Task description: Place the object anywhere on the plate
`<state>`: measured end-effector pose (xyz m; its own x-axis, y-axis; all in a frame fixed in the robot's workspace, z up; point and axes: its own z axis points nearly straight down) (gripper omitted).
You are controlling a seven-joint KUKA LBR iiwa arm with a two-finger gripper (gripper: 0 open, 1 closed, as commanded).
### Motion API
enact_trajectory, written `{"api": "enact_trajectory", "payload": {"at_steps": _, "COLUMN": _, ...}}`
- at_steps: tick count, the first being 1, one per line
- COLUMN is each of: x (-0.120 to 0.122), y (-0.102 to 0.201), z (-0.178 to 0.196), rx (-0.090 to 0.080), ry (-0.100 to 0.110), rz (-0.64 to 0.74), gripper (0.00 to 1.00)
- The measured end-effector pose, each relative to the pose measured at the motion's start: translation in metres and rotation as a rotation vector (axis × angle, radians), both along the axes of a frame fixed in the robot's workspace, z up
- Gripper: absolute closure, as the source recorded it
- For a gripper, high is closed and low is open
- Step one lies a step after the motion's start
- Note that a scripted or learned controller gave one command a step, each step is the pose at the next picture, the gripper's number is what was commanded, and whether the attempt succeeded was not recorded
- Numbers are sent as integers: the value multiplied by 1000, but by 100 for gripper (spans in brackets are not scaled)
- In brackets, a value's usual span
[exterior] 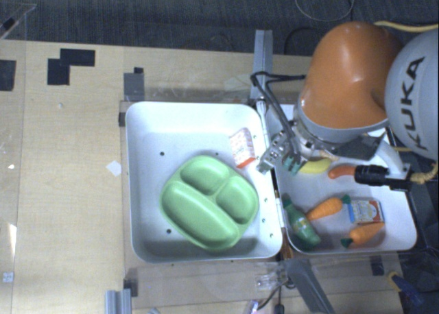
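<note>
Reaching in from the right, wrist over the wall between both bins.
My gripper (274,157) hangs just right of the small packet (241,147), which lies beyond the green plate (209,201); finger state unreadable. My bulk hides the right bin's (405,237) far half.

I see the green three-compartment plastic plate (210,201) lying flat in the left white bin (147,168), a small red-and-white packet (241,147) beside it.

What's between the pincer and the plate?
Nothing visible. The pincer hangs at the left bin's right wall, and the green plate lies open just down-left of it. A small red-and-white carton sits beside the pincer, off the plate.
</note>
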<state>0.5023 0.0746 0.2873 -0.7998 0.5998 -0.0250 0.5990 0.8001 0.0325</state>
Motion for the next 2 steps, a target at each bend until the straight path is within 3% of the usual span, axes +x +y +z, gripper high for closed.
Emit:
{"api": "enact_trajectory", "payload": {"at_steps": 1, "x": -14, "y": 80, "z": -77, "rx": -9, "ry": 35, "rz": 25, "gripper": 100}}
{"api": "enact_trajectory", "payload": {"at_steps": 2, "x": -14, "y": 80, "z": -76, "rx": -9, "ry": 35, "rz": 24, "gripper": 0}}
